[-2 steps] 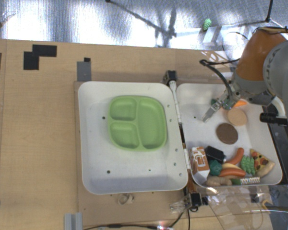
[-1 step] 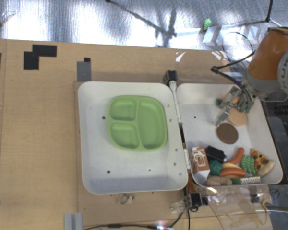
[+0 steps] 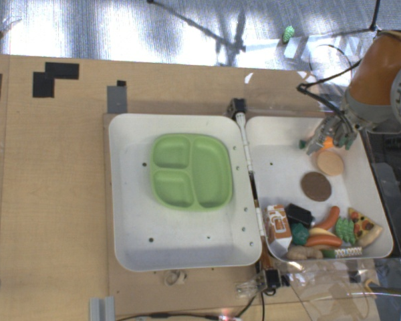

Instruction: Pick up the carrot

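Up top, tool (image 3: 329,141) grips carrot (image 3: 328,142) between its fingers, right bin (image 3: 281,136).

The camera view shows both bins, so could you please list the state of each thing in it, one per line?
Green plate: flat in the left bin, compartments bare.
Carrot: orange piece between the end effector's fingers, right bin's far end.
Tan disc: lying flat.
Brown disc: lying flat.
Toy food pile: heaped at the near end.
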`<state>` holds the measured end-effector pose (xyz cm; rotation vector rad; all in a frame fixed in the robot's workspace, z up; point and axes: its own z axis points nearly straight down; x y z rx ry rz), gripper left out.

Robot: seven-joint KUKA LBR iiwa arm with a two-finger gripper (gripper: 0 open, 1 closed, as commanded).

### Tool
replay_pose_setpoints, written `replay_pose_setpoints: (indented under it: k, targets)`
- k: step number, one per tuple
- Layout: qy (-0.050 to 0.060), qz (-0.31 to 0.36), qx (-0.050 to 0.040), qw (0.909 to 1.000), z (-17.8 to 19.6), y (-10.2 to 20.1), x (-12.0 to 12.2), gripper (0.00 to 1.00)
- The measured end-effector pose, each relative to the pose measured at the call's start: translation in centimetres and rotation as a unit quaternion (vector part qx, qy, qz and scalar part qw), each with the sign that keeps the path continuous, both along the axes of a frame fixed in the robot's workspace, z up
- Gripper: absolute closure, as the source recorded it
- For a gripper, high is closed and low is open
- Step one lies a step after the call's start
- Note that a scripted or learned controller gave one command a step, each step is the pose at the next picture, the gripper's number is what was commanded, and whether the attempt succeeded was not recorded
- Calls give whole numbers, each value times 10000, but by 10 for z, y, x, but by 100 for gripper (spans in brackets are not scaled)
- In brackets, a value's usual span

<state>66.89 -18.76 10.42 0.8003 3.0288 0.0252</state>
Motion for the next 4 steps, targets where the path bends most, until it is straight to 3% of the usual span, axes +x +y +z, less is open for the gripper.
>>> replay_pose_setpoints:
  k: [1,2,3,4]
  targets:
    - [5,-1296,-42,9916,69,98,-31,100]
    - [31,-3303,-15,9439,116,182,-36,100]
    - [32,-3317,-27,9434,115,180,-36,0]
    - [47,-2262,-53,9741,81,127,-33,0]
